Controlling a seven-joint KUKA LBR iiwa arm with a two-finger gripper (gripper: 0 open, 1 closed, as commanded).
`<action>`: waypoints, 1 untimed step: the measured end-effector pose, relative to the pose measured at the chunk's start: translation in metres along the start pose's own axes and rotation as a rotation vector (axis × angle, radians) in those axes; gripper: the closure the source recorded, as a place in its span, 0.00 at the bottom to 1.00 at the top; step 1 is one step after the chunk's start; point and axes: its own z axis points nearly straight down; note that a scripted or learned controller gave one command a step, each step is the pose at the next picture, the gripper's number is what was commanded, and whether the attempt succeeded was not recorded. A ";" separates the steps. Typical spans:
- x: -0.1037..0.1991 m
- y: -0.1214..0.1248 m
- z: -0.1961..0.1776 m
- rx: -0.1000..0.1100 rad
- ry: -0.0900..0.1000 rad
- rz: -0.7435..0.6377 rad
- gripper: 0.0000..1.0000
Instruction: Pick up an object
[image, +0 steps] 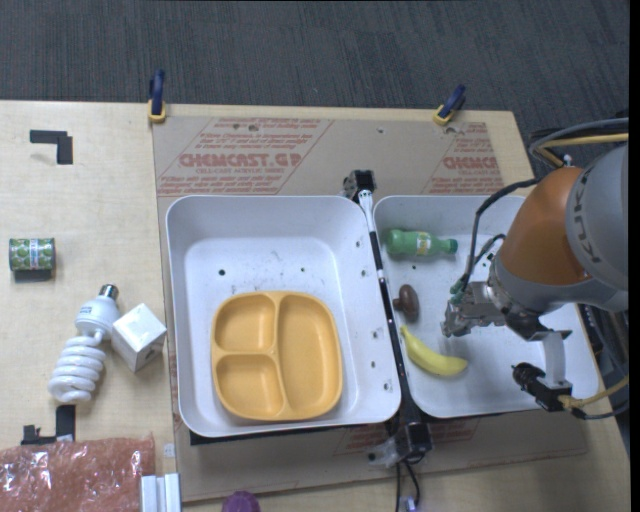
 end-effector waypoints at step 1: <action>-0.002 0.050 0.010 0.002 0.000 -0.005 1.00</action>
